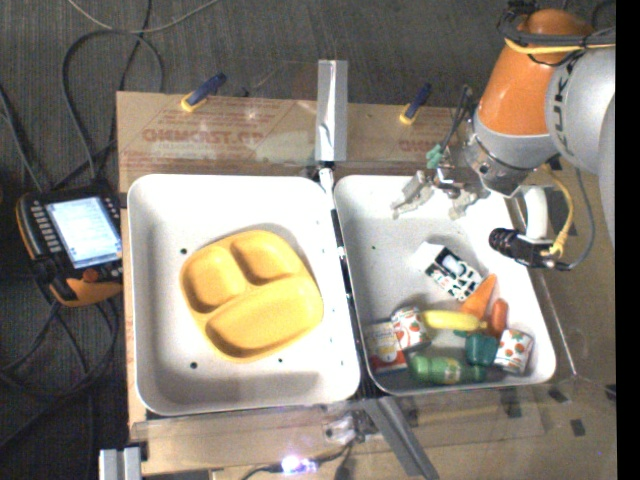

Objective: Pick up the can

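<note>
Dark carpet and loose cables surround a cardboard-topped bench with two shallow white bins. The left bin holds a yellow three-compartment plastic tray. In the right bin, toys are heaped at 5 o'clock, so the small red-and-white can lies crowded against a yellow banana and a green bottle. The two-finger gripper hovers near 12 o'clock, fingers spread, pinching nothing, well apart from the can.

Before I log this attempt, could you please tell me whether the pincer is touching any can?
Apart. The camera view shows the pincer over bare bin floor near the right bin's far end, while the cans lie clustered at the near end.
</note>
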Controlling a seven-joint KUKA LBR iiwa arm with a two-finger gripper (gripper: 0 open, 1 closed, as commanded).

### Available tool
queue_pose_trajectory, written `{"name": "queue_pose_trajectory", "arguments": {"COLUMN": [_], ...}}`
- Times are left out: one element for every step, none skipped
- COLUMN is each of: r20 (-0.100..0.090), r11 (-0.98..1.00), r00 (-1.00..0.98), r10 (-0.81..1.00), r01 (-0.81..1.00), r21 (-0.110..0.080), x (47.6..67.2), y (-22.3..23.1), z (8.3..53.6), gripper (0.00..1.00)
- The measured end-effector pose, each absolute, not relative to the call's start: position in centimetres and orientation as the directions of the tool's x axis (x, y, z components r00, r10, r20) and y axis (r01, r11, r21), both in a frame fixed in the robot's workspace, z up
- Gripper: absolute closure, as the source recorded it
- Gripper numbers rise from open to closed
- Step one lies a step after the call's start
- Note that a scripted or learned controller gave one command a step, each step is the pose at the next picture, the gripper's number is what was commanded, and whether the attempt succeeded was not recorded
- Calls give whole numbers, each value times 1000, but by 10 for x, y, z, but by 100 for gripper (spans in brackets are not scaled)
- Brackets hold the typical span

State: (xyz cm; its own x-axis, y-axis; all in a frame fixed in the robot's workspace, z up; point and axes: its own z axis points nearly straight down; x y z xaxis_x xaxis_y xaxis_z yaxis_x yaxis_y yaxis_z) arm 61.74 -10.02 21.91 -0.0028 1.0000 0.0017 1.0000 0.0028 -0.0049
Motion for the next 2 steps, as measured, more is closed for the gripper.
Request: {"name": "queue_pose_trajectory", "arguments": {"r20": [0, 0], "r11": [-231, -254], "r00": [231, 254], "r10": [973, 967], "r01": [973, 967], "r21": [-8, -8], "x": [546, 516], "y": [-104, -133], "z": [148, 140], "gripper": [0, 0]}}
